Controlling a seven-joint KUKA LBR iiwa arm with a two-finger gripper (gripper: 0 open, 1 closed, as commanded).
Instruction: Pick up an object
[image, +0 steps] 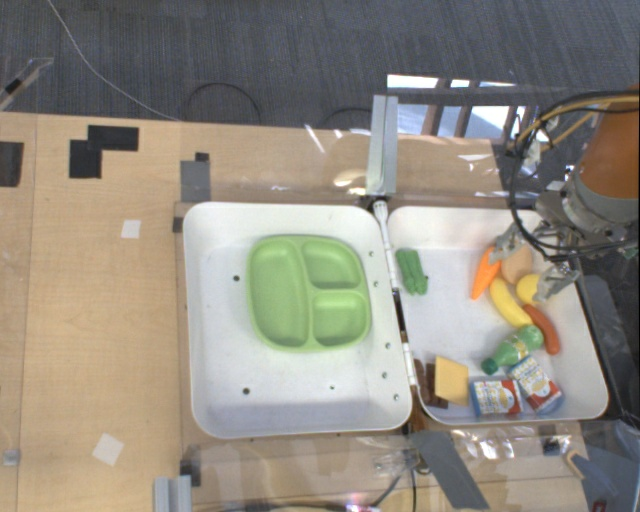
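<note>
1. Orange carrot (484, 274) lies in the right bin (440, 330), close to the gripper (537, 262).
2. You cannot tell if the gripper is open or closed.
3. Its long axis runs from upper right to lower left, thin tip down-left.
4. Banana (508, 302) and a beige piece (517, 265) crowd it; you may pinch two things or push the carrot away.
</note>
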